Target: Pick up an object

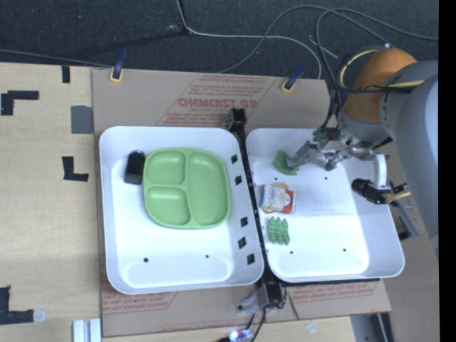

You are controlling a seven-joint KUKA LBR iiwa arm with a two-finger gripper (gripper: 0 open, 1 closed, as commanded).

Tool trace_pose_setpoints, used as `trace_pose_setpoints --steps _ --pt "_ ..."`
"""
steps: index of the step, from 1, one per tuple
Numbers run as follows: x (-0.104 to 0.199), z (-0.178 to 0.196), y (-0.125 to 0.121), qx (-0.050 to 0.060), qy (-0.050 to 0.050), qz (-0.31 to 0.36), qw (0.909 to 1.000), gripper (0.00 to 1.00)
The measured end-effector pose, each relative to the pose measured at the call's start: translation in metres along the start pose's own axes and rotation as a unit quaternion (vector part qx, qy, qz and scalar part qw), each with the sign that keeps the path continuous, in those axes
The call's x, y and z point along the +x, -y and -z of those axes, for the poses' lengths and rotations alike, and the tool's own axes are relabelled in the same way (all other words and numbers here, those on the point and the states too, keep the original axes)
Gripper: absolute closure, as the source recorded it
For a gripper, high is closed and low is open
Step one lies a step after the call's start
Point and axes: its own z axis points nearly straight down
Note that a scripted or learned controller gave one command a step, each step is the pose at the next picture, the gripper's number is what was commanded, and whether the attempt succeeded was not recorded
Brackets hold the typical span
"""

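In the right bin (pixel 356 262), a small green leafy item (pixel 286 164) lies near the far left corner. My gripper (pixel 313 158) hangs low just to its right, reaching toward it from the arm at the right. The gripper's left tip is right beside the green item, and I cannot tell whether they touch. An orange-and-white packet (pixel 276 198) lies nearer the front along the bin's left wall. Below it sits a green bumpy piece (pixel 278 231).
The left bin (pixel 171 269) holds a light green divided plate (pixel 188 188) and, to its left, a small black block (pixel 134 167). A black divider with clips (pixel 246 191) runs between the bins. Cables loop over the dark surface behind the bench.
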Motion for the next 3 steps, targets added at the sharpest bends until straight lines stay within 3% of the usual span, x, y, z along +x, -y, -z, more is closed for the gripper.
trace_pose_setpoints --steps 1,2,3 --pt "0.002 0.017 -0.004 -0.006 0.0 0.001 1.0 1.0" --pt "0.0 0.078 0.0 0.001 0.0 -0.001 1.0 1.0" --pt "-0.008 0.126 0.001 0.0 0.0 0.0 1.0 1.0"
